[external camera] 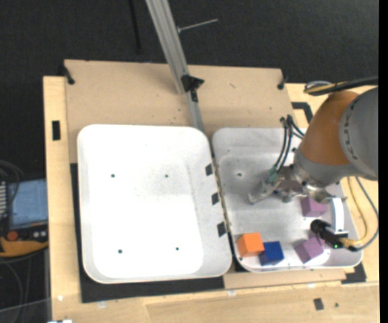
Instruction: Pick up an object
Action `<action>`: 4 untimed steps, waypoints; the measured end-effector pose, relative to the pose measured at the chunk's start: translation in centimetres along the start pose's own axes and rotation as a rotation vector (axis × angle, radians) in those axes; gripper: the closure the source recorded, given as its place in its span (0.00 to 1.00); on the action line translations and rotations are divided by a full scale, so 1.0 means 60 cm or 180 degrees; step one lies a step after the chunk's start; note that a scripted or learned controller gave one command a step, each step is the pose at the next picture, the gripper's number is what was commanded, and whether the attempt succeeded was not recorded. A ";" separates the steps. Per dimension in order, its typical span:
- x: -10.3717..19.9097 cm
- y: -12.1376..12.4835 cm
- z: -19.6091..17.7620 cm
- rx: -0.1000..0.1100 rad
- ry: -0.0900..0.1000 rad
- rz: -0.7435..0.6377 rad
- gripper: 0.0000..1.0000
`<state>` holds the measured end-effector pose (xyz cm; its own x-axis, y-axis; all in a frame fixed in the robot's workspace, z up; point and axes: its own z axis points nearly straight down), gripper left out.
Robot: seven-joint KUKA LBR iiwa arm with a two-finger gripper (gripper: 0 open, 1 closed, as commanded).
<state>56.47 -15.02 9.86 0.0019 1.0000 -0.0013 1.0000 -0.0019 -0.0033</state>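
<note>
White shallow plastic bins side by side on the pale wooden worktop (147, 86): left bin (100, 180), with only a few dark specks on its floor, and right bin (238, 153), with the objects. Grey arm with an orange band (332, 136) reaching in from the right, wrist low over the middle of the right bin. Grey metal claw (265, 192) pointing left, down near the bin floor, over bare white surface.

Whether the claw stands apart or together: cannot tell, too small and blurred against the bin. Nothing visibly between its tips.

Candidate objects all apart from the claw: small orange cube (250, 243) and small blue cube (271, 253) just beside each other at the near edge of the right bin; purple block (308, 249) a little to their right; second purple block (312, 205) partly under the wrist, near the claw but not in it.

Progress, as a judgement: pick not yet made. Arm down in the right bin, possibly mid-attempt on empty floor. Left to do: close on one of the blocks, then lift it clear of the bin.
</note>
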 end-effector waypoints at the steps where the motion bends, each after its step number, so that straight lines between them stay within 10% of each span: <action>1: -0.001 0.003 -0.023 -0.0028 0.0003 0.0024 1.00; 4: -0.013 0.010 -0.276 -0.0036 -0.0003 -0.0017 1.00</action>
<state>57.10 -15.78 26.40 -0.0033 1.0000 -0.0023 1.0000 0.0034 0.0079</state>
